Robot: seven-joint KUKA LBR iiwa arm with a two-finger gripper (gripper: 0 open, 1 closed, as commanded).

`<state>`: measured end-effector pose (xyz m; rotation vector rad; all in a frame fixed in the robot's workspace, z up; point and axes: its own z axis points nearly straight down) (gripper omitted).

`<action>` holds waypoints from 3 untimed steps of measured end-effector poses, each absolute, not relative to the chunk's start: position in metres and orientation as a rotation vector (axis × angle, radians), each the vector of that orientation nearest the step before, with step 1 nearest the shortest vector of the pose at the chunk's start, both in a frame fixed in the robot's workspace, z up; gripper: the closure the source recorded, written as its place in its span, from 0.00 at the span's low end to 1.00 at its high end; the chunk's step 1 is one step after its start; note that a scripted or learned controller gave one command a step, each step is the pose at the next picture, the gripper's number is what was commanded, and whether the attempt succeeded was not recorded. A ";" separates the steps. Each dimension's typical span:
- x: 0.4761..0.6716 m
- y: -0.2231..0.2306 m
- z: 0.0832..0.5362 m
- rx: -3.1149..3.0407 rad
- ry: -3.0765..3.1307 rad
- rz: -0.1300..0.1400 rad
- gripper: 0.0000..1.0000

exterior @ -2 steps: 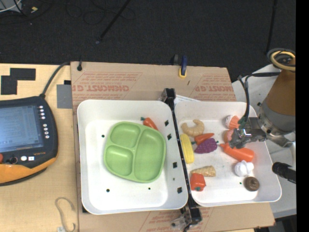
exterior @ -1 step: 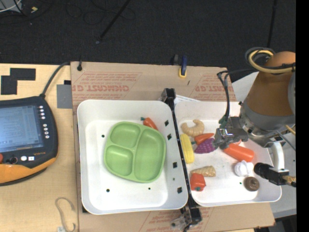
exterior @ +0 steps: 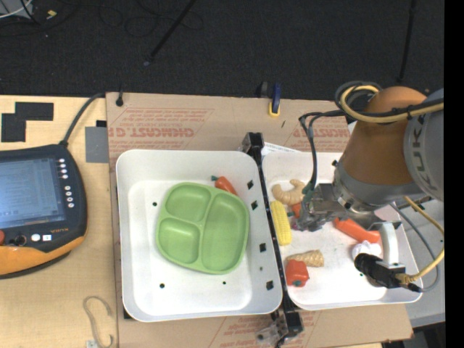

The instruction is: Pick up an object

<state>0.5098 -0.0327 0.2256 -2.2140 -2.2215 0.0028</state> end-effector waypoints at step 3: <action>0.493 0.083 0.217 -2.218 -2.219 0.005 1.00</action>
